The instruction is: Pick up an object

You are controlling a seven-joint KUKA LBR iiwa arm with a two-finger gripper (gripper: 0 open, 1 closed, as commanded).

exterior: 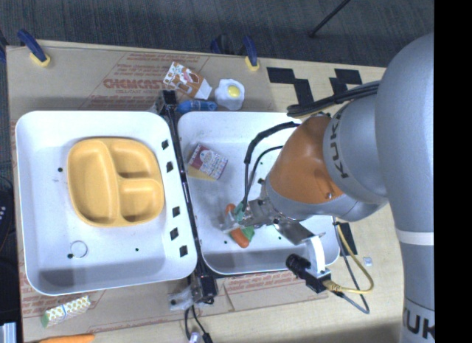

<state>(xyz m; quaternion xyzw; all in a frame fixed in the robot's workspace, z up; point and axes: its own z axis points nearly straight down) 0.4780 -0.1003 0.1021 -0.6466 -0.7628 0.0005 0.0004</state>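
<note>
My gripper [248, 218] is low in the right bin [221, 257], near its front middle, under the orange wrist band. It sits right over a small orange and green toy vegetable [240, 237], whose orange end shows just in front of it. Whether it touches the toy I cannot tell. A small pink and white carton [207, 162] lies flat further back in the same bin, apart from the gripper.
A yellow divided plate [115, 179] lies in the left bin [44, 260]. Behind the bins sit a snack packet [181, 77], a white and yellow toy egg [230, 93] and a blue item [196, 105]. A wrapped sweet [66, 310] lies at the front left.
</note>
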